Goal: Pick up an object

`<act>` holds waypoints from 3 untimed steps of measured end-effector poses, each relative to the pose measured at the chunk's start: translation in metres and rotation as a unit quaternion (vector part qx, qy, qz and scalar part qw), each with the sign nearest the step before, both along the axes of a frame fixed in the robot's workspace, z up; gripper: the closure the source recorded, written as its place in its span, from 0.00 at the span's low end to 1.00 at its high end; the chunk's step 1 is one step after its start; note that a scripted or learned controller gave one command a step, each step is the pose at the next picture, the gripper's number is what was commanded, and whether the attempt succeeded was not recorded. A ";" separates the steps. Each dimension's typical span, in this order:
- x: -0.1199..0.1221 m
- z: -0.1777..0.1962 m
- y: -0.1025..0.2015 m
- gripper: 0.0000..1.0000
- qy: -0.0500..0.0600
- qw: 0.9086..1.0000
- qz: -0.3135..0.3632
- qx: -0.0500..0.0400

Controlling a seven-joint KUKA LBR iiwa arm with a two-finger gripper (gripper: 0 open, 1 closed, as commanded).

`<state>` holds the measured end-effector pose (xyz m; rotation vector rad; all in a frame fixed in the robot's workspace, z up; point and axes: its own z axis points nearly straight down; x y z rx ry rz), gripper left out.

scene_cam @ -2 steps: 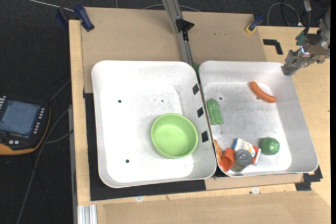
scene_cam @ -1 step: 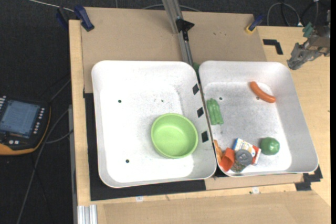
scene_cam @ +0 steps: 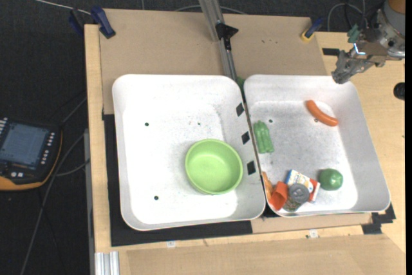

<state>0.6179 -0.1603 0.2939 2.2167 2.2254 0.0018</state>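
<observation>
Carrot (scene_cam: 320,113) in right bin (scene_cam: 360,138), claw (scene_cam: 344,67) above bin's far corner

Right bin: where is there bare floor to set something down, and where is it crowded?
In the right bin, bare floor lies in the middle, bordered by the orange sausage above, the green block on the left and the green ball below. The near edge is crowded: ball, small carton and orange scoop bunch together.

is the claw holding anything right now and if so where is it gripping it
Nothing is held. The claw hangs above the upper right corner of the right bin, with nothing between its fingers, apart from the orange carrot lying below it.
</observation>
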 end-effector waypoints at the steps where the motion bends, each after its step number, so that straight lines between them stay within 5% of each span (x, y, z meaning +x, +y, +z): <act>1: -0.011 -0.005 0.054 1.00 0.000 1.000 0.000 0.000; 3: -0.005 -0.026 0.139 1.00 0.001 1.000 0.000 0.000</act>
